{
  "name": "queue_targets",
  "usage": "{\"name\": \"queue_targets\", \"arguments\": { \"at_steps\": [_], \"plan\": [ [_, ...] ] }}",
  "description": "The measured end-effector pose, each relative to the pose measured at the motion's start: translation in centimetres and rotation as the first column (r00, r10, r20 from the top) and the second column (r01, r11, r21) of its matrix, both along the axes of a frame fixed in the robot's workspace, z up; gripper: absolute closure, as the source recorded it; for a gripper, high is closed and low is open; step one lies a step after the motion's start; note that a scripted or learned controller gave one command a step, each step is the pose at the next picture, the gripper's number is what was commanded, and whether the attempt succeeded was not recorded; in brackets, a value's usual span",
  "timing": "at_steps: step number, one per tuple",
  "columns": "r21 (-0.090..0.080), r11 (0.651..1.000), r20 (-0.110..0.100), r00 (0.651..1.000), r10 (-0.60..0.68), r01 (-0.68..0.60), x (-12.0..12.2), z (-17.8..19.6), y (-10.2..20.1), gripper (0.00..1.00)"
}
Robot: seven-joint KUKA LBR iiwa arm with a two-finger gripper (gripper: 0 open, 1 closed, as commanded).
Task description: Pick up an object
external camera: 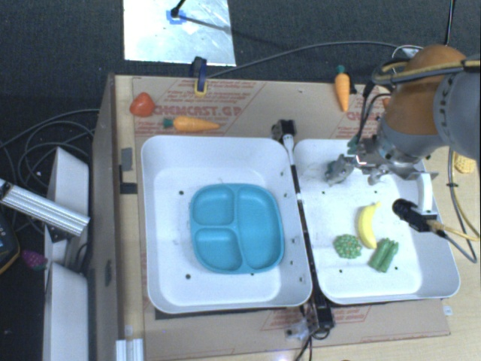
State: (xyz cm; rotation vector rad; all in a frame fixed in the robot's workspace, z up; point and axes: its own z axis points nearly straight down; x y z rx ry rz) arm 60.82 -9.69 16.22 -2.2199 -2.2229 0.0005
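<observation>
Hovering my gripper (340,170) at the right bin's (436,277) far-left corner, can't tell its state. Banana (367,225) lies just toward the camera, long axis running near-to-far.

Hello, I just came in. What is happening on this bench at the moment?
A robot arm reaches in from the right over the right bin. Its gripper hangs low over the bin's upper left part, apart from the toy food. A banana, a green round piece and a green stalk lie further down in that bin, none of them lifted. The left bin holds a blue divided plate. Two carrots lie on the cardboard behind the bins.
</observation>
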Motion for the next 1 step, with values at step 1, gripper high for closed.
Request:
{"name": "queue_targets", "arguments": {
  "at_steps": [1],
  "plan": [
    [-0.002, 1.000, 0.002, 1.000, -0.001, 0.001, -2.71, -7.75, -5.35, 0.00]
  ]
}}
